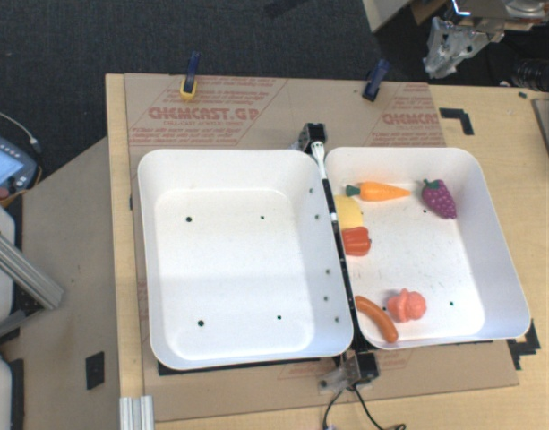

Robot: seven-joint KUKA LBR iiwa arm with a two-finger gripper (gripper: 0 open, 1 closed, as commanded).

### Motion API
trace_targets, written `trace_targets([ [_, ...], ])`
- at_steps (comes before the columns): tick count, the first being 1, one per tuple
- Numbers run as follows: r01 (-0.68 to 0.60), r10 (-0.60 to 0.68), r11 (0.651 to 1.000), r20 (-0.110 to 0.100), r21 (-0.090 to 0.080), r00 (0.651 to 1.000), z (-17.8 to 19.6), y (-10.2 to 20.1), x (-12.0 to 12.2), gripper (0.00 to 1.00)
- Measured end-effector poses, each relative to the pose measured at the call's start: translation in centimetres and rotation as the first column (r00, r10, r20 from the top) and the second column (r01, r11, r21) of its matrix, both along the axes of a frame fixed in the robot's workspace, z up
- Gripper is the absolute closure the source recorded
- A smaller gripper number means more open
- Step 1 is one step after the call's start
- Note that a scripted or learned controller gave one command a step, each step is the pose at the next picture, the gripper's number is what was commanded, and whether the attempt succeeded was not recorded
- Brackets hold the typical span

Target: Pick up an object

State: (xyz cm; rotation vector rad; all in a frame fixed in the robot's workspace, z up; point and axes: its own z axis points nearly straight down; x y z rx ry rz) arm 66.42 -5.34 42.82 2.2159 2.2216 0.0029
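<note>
Cardboard bench [247,106]: carrot [381,190] beside grapes [440,198], right bin [489,231].

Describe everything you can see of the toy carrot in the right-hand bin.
The carrot is a small, smooth, plastic-looking toy: an orange tapered body with a dark green stub at its left end. It lies flat on the floor of the right bin, near the far wall, its tip pointing right toward the purple grapes but apart from them. A yellow piece sits just below its green end.

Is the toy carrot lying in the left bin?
No. The toy carrot lies in the right bin, beside the purple grapes.
</note>
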Motion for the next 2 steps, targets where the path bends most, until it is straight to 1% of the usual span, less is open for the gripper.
trace_targets([
  [1,0.000,0.000,1.000,0.002,0.000,1.000,1.54,1.98,0.29,1.00],
  [2,0.002,-0.002,1.000,-0.002,0.001,1.000,1.36,2.93,0.24,1.00],
])
